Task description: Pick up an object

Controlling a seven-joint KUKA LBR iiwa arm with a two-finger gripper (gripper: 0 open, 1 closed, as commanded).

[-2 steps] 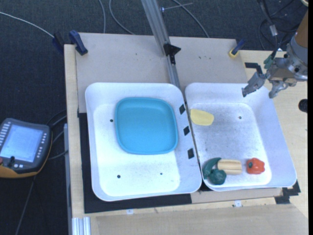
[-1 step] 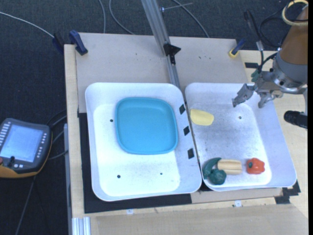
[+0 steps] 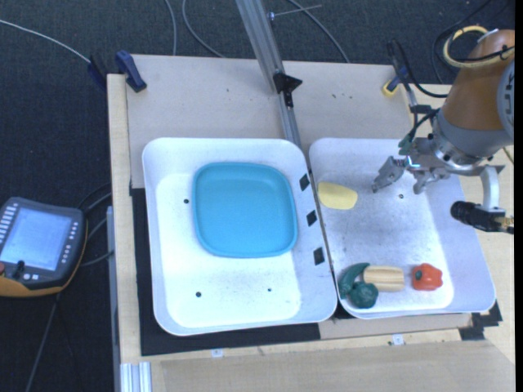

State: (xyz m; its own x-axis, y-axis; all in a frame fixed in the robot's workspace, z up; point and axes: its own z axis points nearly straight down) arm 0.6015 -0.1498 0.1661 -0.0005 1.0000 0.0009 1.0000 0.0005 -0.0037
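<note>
My gripper hangs over the far part of the right bin, its two fingers spread apart with nothing between them. A yellow lemon-shaped object lies at the bin's left side, left of the fingers. Along the near edge lie a dark green object, a tan cylinder and a red pepper-like object, well below the gripper.
The left bin holds a blue square plate. A metal post slants down between the bins. A teach pendant sits off the bench at left. Cables run on the dark floor.
</note>
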